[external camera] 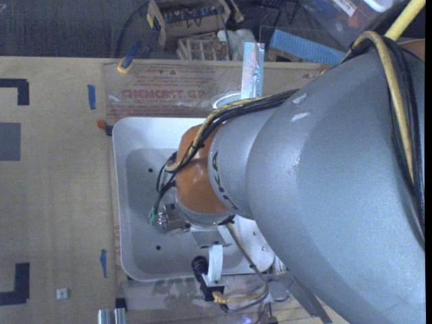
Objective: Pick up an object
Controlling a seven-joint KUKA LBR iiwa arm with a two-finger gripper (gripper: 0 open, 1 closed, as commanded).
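The grey arm [324,181] is spanning the view from 3 o'clock toward the centre, its thick casing covering most of the right half. Under it the pale wooden bench [54,201] is showing bare from 7 o'clock up to 11 o'clock. One white bin [131,181] is sitting at the centre-left, its floor lying bare along the 9 o'clock side. The orange band [192,174] is hanging over the middle of that bin, with dark cables looping off it toward 9 o'clock. Just below the band, toward 7 o'clock, the gripper [167,220] is pointing down into the bin; whether it is spread, pressed together or pinching anything I cannot tell, since the wrist is covering its working end.

The object to be picked is not making itself plain; judging by the pose, it is probably lying under the wrist near the bin's centre. The step in hand is looking like the reach or grasp over the bin floor. The next move is calling for a firm closure on whatever is there and a straight lift clear of the bin walls
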